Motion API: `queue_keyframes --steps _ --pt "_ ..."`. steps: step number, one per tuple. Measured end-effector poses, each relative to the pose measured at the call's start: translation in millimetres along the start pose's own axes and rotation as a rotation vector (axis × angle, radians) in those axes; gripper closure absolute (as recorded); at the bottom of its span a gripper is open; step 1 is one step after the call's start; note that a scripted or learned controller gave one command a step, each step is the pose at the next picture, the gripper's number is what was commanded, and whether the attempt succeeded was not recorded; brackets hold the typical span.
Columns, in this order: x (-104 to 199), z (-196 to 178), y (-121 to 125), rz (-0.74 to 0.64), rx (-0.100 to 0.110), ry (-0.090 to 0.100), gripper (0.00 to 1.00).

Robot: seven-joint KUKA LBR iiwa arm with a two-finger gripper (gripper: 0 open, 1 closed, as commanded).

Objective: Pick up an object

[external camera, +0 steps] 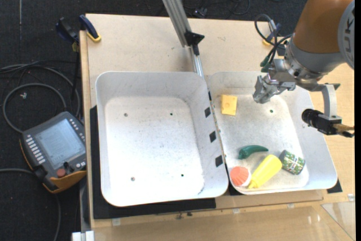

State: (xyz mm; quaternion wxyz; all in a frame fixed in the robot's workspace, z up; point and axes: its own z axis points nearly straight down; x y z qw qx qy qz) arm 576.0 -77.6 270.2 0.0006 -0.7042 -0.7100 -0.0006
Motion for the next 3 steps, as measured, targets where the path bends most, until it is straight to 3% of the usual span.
queue_keyframes --steps 1,3 --pt "55.7 17.3 2.1 0.000 0.002 0.000 1.00" --pt "148.5 16.4 7.2 0.001 0.001 -0.001 1.00"
